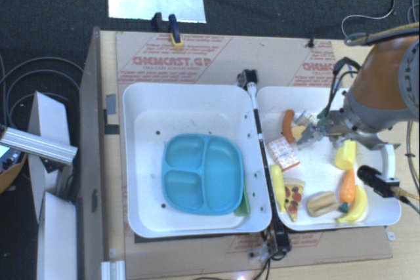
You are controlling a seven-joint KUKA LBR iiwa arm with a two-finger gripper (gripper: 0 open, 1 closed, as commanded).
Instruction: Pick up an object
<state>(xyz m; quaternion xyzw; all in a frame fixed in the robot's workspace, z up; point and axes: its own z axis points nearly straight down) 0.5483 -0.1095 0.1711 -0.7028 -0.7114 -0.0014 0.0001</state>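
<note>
The gripper [310, 133] hangs low in the right bin [387, 213], just beside a sausage [287, 122] and a yellow block [298, 132]; I cannot tell its state. Nothing looks lifted, so the pick remains. The left bin [147, 115] bears 1 blue tray [202, 174].

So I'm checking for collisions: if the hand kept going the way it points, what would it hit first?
Probably the hot dog, just ahead of the hand in the right bin; depth is unclear.
</note>
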